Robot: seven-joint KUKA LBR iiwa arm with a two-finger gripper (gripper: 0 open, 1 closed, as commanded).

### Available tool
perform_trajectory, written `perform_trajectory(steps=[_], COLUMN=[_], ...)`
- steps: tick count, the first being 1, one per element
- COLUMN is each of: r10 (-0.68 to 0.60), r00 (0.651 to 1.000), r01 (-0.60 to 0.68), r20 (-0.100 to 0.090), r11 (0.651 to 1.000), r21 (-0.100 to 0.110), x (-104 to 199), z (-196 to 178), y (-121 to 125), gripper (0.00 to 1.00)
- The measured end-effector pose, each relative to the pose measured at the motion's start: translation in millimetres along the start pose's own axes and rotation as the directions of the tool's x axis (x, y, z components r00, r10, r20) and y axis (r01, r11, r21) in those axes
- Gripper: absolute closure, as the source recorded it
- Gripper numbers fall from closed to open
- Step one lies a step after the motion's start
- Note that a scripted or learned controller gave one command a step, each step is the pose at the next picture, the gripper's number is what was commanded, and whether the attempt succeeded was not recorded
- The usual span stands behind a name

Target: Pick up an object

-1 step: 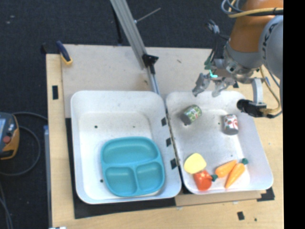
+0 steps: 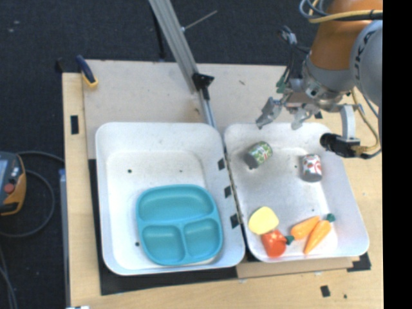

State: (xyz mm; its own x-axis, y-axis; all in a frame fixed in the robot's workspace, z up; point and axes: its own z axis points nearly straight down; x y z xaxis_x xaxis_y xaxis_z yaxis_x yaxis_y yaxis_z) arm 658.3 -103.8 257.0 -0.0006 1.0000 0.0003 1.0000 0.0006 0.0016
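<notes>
My gripper [image 2: 281,116] hangs above the far edge of the right bin [image 2: 351,198], its two fingers spread apart and nothing between them. Just below it in the bin lies a small green can [image 2: 259,153] on its side. A silver can with a red mark [image 2: 311,167] lies to the right of that. Near the bin's front edge sit a yellow piece [image 2: 262,220], a red pepper [image 2: 274,243] and two orange carrots [image 2: 312,232].
The left bin [image 2: 116,153] holds a teal divided tray [image 2: 179,224]. A slanted metal rail [image 2: 177,40] runs from the top down to the gap between the bins. A yellow-handled tool [image 2: 86,73] lies at the bench's far left corner.
</notes>
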Motion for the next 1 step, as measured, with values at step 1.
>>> perform_trajectory(steps=[1], r10=[0.002], r00=[1.0], r01=[-0.002], r20=[0.002], r11=[1.0], r21=[0.006], x=[-4.9], z=[62.2], y=[2.8], gripper=[0.0])
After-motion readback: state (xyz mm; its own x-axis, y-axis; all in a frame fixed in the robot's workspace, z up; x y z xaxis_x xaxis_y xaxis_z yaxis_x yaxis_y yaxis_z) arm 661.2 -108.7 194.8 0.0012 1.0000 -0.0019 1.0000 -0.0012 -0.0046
